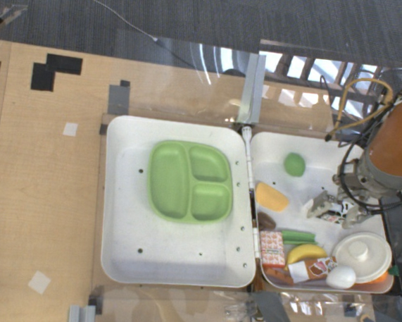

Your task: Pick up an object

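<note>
Two bins: gripper (331,207) hangs low in right bin (308,149), toys crowd its near half; jaw state unclear, probably lining up a grab. Green tray (188,181) sits left.

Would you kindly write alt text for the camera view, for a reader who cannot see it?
A grey and orange arm lowers its gripper into the right bin, among toy food: a banana, a green ball, a white bowl. The left bin holds a green divided plate.
</note>
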Available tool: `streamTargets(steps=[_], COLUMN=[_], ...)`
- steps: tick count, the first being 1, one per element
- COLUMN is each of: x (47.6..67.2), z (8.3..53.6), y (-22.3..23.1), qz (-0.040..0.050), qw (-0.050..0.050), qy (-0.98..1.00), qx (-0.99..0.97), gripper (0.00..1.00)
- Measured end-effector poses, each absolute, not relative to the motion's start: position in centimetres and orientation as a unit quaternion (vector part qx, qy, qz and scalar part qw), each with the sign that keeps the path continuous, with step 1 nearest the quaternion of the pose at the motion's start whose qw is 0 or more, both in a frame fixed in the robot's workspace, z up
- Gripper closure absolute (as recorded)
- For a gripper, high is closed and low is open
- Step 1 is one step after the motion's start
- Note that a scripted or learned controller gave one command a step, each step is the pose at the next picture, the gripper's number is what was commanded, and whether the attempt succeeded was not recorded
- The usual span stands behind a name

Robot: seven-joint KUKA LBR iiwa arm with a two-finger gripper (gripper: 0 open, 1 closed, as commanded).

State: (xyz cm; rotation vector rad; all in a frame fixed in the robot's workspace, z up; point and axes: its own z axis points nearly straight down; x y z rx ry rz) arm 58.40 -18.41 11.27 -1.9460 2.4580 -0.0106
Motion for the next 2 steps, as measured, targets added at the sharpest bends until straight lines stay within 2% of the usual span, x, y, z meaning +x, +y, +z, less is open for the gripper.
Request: streamTargets(steps=[1,2], x=[60.6,60.4], z=[9.1,14.7], y=[-9.3,-15.9], qz=[-0.0039,-0.0040], qw=[0.008,0.004], qy=[0.807,0.711], qx=[-0.590,-0.703], gripper=[0.00,0.00])
